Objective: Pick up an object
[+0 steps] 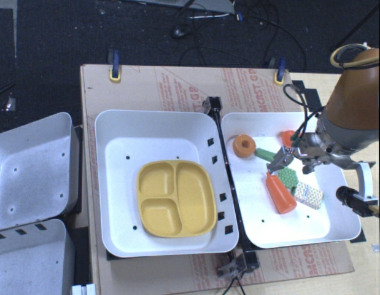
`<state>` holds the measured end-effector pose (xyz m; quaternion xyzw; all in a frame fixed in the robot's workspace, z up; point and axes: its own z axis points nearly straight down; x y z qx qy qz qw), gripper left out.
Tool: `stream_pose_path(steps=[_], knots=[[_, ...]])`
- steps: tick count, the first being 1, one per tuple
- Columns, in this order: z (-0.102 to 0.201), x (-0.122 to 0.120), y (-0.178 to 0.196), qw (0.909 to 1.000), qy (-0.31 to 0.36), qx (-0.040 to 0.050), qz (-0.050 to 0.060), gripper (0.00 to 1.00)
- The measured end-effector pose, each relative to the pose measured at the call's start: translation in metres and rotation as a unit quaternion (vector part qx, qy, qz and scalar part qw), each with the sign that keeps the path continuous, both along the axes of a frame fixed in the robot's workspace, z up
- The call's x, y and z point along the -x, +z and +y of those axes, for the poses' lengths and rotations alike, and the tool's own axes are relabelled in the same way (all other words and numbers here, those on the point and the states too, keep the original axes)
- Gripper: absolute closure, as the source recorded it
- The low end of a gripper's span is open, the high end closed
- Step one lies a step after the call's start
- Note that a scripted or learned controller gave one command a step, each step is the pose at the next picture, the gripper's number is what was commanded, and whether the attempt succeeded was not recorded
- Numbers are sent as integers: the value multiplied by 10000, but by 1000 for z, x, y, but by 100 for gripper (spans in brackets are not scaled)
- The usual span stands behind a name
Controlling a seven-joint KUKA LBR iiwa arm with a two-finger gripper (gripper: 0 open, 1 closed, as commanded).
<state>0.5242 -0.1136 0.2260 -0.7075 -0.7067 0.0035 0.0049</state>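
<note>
While the two-finger gripper [286,158] hovers low over the green textured block [288,177] (fingers apparently spread, gripping nothing), the approach step is in hand; next, descend and close.

A pale wooden bench board [153,82] (red lettering printed across it) sits on dark speckled carpet floor [48,35] strewn with black cables [263,17].
</note>
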Motion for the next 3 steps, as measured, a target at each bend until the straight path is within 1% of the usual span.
stream_pose_path(steps=[1, 2, 3], knots=[[0, -2, 5, 10000, 11, 8, -53, 0], [9, -5, -53, 10000, 4, 3, -31, 0], [16, -8, -98, 10000, 3, 5, -44, 0]])
